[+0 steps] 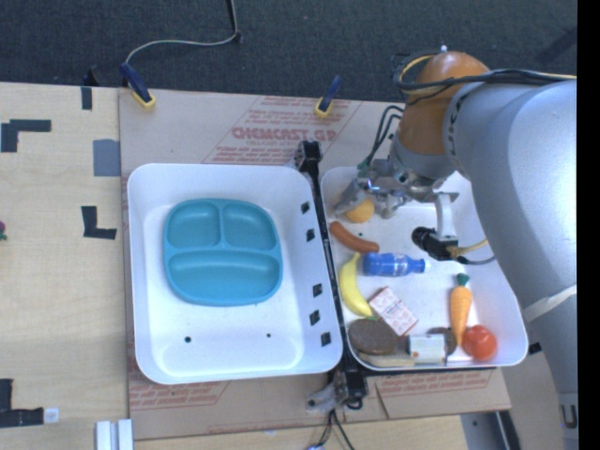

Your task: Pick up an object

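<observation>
Table: pale wood with black tape marks, a sheet of brown cardboard (234, 129) laid on it under both bins. Red print on the cardboard reads "CHEMCAST", then what looks like "GP". The smaller red lines beneath it and along the lower edge are too small to read. Two yellow-and-blue clamps pinch the cardboard's far edge, one at the left corner (139, 87), one near the middle (328, 99).

Left bin (150, 345): one blue divided plate (223, 251), three compartments, nothing on it.

Right bin (502, 293): crowded.
- Yellow-orange fruit (360, 215) at the far left corner, directly under the claw (368, 198).
- Sausage (354, 240) just beside the fruit, on its near side.
- Blue bottle (392, 265) lying on its side mid-bin; label not legible.
- Banana (352, 291) along the left wall.
- Red-and-white packet (394, 311) printed all over, text too fine to make out.
- Brown round piece (373, 337) at the near left corner, small white box (427, 348) beside it.
- Carrot (459, 309) with green top, red tomato (479, 342) at its tip end.

Arm reaches in from the right, orange band above the wrist. Claw sits low over the far left corner of the right bin, at or just above the yellow-orange fruit. Cannot tell whether it is wide, narrow, or gripping anything; contact with the fruit not clear from this angle.
</observation>
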{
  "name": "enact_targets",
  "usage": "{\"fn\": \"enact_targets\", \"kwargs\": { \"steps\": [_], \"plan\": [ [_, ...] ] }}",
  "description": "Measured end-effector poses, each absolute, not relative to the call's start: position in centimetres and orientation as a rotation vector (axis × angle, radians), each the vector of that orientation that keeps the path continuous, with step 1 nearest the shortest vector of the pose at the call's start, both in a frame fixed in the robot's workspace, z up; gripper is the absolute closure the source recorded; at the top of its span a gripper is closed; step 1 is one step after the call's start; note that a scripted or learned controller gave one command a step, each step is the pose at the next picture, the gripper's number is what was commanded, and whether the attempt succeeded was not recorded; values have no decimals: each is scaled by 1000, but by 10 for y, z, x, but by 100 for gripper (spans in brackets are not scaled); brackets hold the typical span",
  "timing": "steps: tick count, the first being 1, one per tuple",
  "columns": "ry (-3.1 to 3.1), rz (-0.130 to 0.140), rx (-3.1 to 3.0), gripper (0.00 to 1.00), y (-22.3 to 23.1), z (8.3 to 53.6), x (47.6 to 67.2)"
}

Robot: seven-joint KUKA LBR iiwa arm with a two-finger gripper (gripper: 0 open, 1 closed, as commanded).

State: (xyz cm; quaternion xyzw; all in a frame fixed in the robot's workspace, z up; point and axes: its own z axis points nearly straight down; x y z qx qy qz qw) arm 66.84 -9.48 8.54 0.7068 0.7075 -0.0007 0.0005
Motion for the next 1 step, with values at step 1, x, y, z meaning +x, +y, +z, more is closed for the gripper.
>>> {"fn": "enact_targets", "kwargs": {
  "steps": [1],
  "plan": [
    [2221,-2,2219,100,-95,96,669]
  ]
}}
